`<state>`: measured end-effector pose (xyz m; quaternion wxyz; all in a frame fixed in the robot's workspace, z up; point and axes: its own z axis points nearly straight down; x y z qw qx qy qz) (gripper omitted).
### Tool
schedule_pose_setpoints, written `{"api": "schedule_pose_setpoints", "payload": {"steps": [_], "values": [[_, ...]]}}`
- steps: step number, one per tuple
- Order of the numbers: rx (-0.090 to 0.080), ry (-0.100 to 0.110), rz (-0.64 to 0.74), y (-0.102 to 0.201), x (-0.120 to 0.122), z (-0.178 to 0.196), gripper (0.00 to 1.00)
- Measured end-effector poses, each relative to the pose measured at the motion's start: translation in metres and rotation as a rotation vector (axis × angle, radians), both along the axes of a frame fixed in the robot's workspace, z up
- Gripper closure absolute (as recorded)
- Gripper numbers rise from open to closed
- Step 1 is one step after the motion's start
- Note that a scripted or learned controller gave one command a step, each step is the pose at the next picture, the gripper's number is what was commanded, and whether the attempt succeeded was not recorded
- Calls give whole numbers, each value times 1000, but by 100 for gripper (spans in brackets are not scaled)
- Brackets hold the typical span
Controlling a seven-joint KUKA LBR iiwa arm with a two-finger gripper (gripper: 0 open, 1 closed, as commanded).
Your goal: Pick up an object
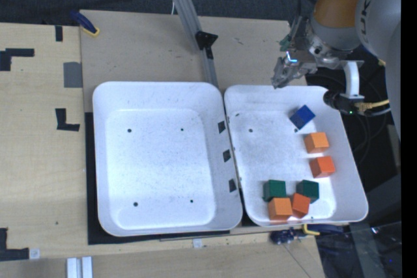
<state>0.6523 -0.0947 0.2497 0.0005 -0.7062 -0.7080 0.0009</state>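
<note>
The right bin (260, 140) holds several small blocks. A blue block (301, 117) lies near its far right side. Two orange blocks (316, 142) (322, 166) sit along the right wall. At the near end, two green blocks (275, 189) (307, 189) and two orange blocks (281, 208) (300, 204) are clustered together. My gripper (281, 78) hangs above the bin's far rim, up and left of the blue block, with nothing seen between its fingers.
The left bin (156, 159) stands beside the right one. A slanted metal pole (186, 3) runs down to the gap between the bins. The grey arm with its orange band (345, 0) fills the top right corner.
</note>
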Motion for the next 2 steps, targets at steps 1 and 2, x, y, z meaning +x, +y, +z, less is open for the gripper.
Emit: {"api": "schedule_pose_setpoints", "payload": {"steps": [1, 2], "values": [[1, 1, 3, 48, 0, -12, 100], [1, -1, 4, 105, 14, -21, 100]]}}
